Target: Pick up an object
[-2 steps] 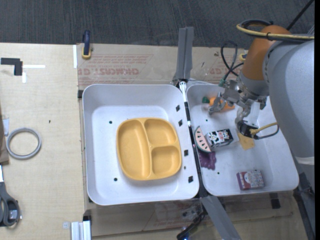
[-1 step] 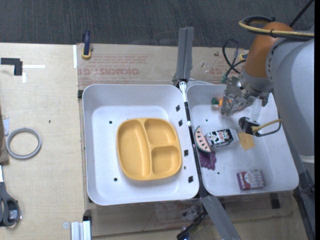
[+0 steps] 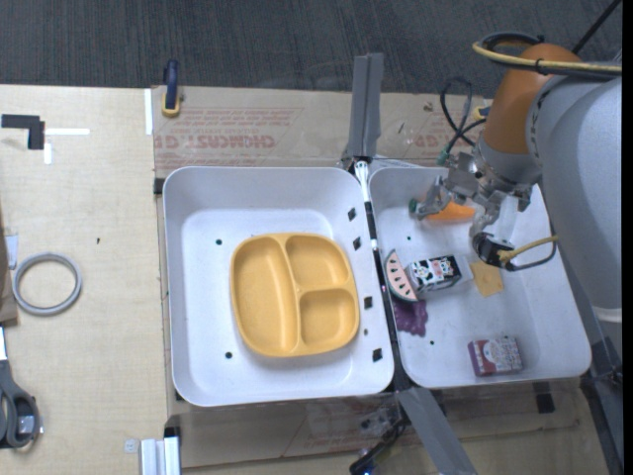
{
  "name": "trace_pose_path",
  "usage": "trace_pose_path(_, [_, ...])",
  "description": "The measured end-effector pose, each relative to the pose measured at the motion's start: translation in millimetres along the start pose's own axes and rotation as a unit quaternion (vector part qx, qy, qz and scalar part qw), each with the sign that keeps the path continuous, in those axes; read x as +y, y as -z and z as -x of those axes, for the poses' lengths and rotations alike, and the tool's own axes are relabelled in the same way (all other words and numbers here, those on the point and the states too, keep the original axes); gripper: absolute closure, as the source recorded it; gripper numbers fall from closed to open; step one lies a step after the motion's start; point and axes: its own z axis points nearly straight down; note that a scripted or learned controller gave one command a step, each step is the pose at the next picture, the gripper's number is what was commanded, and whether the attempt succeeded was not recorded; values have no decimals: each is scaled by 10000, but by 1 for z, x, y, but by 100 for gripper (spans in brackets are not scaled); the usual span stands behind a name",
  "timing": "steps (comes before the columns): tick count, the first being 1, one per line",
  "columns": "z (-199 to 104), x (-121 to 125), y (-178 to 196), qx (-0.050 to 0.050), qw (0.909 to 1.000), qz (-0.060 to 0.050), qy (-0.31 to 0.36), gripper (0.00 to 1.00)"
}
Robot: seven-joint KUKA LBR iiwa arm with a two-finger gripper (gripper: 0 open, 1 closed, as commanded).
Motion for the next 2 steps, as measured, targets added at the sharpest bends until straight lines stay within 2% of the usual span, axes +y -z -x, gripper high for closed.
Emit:
trace_pose_path(1, [0,-20,-5,43,9974,97,-711,0])
trace_pose_path(2, [52,-22,-6,57,9745,83,-2241,0])
